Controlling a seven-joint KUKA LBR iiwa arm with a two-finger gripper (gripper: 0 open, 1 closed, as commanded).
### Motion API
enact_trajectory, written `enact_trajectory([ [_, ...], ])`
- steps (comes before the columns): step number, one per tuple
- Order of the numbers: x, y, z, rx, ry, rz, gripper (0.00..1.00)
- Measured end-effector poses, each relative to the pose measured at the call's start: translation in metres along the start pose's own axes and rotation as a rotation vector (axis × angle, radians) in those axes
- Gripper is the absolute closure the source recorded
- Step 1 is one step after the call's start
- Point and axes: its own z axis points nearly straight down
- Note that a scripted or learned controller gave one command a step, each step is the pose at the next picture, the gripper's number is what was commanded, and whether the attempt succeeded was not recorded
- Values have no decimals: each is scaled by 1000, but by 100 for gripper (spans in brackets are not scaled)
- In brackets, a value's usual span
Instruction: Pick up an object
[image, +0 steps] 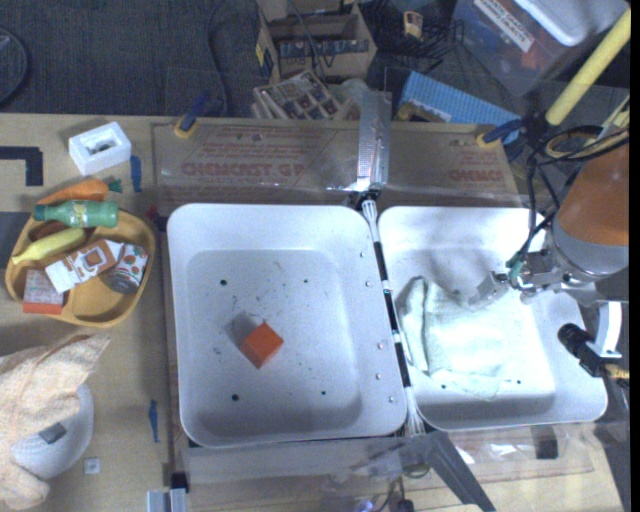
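Now the arm (592, 215) hangs over the right bin (570, 400), its gripper (497, 285) low at the upper edge of a crumpled white cloth (455, 340). Whether the gripper is spread or pressed together I cannot tell from this angle; nothing is visibly pinched in it.

To do this well, I'd say it should drop straight onto a raised fold of the cloth, not the flat middle, and close only once the tips are sunk into the fabric. Lift slowly, because the cloth will likely drape and slip.

The cloth looks thin, pale and rumpled, with a greenish rolled edge along its left side, lying near the divider between the bins. Over in the left bin (200, 250), a small orange block (264, 344) sits tilted near the centre, well apart from the gripper.
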Motion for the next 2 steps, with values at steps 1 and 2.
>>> enact_trajectory([
  [1,91,-9,-99,2,2,102,0],
  [2,30,-15,-59,6,3,191,0],
])
